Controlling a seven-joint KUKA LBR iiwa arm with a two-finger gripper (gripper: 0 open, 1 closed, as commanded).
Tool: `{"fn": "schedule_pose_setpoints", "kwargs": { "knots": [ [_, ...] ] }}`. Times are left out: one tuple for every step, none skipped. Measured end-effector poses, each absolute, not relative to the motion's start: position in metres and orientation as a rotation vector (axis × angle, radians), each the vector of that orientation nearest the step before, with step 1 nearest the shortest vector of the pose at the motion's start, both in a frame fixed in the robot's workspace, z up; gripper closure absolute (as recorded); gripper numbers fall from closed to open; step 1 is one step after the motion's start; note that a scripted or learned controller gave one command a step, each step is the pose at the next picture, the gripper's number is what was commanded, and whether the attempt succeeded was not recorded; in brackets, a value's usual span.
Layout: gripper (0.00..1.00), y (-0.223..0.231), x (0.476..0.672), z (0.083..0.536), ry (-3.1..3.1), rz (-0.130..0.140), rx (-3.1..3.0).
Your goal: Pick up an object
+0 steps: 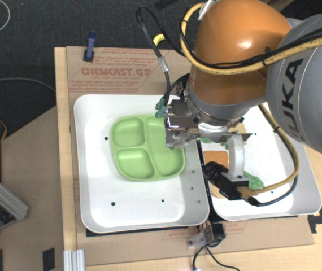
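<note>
A light green divided plate (141, 148) lies in the left bin (93, 174), its compartments bare. My gripper (176, 135) hangs low at the plate's right edge, over the seam between the two bins, with its tips hidden under the metal wrist block. An orange-brown object (216, 157) lies in the right bin (296, 191) just right of the gripper, partly covered by the arm. A small green piece (255, 182) sits nearer the front of that bin.
The big orange and grey arm body (234, 55) covers most of the right bin's back half. A brown board (116, 66) lies behind the bins with a blue clip (89, 46) on its edge. White floor shows in the left bin's front.
</note>
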State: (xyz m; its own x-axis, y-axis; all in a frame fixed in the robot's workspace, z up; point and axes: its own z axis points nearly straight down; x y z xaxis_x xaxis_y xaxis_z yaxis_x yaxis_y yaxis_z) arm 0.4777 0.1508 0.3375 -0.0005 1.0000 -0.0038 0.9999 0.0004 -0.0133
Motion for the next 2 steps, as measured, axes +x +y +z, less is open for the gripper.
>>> {"fn": "schedule_pose_setpoints", "kwargs": {
  "knots": [
    [1.0, 0.15, 0.48, 0.355, -2.223, -0.005, -2.223],
    [1.0, 0.074, 0.478, 0.245, -2.206, 0.019, -2.228]
  ]
}}
